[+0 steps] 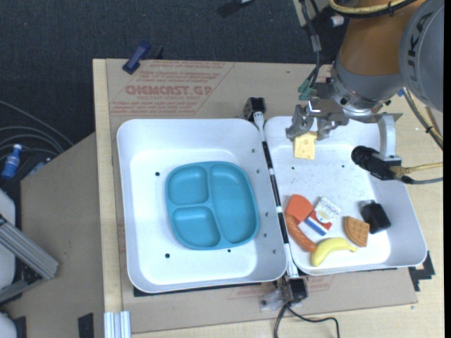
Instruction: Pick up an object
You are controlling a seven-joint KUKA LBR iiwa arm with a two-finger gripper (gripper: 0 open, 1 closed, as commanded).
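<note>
Printed text, red, on the brown protective sheet [169, 83] behind the bins: "CHEMCAST GP". Smaller red lines above and below it are too small to read.

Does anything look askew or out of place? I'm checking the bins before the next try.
One thing: the yellow holed cheese wedge hangs tilted from the gripper, clear of the right white bin. The blue divided plate and the other toys lie normally.

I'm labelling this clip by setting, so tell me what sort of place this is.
Probably a robotics lab bench: a KUKA arm over two white bins, toy food such as a banana, and loose cables on dark carpet.
</note>
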